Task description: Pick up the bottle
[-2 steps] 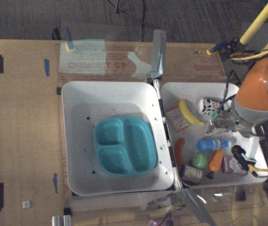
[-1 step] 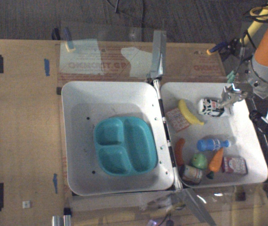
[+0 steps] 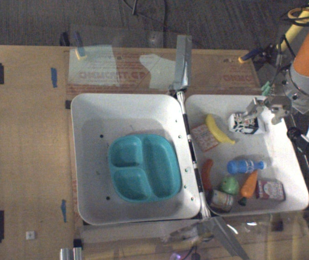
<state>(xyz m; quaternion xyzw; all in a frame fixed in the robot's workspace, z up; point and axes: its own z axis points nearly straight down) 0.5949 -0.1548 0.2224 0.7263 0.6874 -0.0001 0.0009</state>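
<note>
Bottle: blue, lying on its side in the right bin, cap pointing right, just above the carrot.
Gripper: hovering at the bin's upper right, over the black-and-white carton; whether the jaws are released or clenched, I cannot tell.
Neighbours: green ball and banana sit close.
Doing it well: travel down-left, centre over the bottle's body, close across its narrow width, avoid the carrot.

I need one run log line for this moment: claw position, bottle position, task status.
claw: above right bin's far edge, by cow-print carton | blue bottle: lying mid-bin, apart from claw | task: not yet picked
</note>
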